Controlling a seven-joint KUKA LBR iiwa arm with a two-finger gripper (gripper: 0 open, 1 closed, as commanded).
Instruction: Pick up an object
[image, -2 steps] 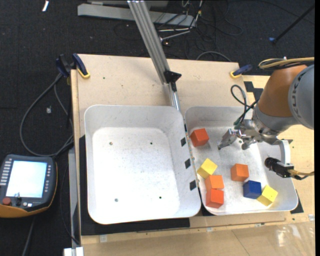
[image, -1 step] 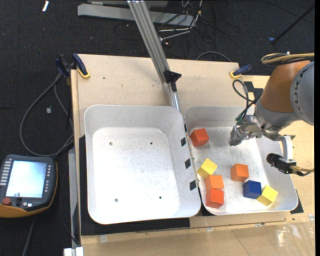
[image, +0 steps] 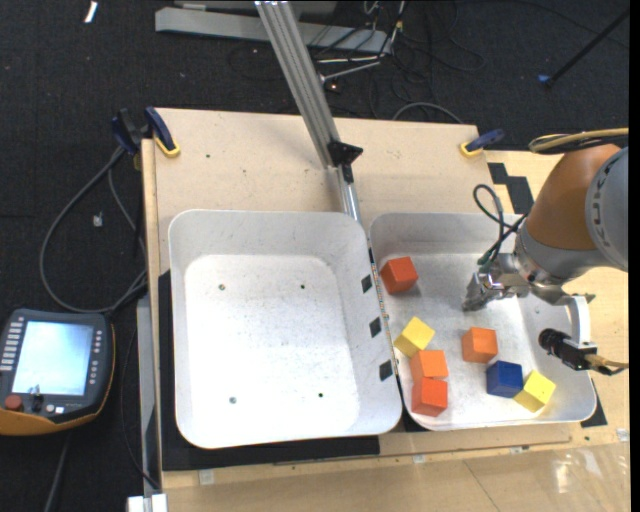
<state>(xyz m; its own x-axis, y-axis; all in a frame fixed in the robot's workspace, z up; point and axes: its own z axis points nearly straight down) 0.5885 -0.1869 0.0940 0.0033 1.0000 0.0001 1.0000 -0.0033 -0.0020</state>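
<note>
The gripper (image: 484, 293) hangs low in the right bin (image: 440, 232); the orange block (image: 479, 344) sits just below it, toward the front; I cannot tell how its jaws stand.

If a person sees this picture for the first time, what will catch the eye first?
Probably the bright blocks in the right bin: an orange block alone toward the back, and nearer the front two yellow blocks, a blue block and more orange ones. Next comes the grey arm with its orange band, its tool low over that bin. The left bin draws less notice.
</note>
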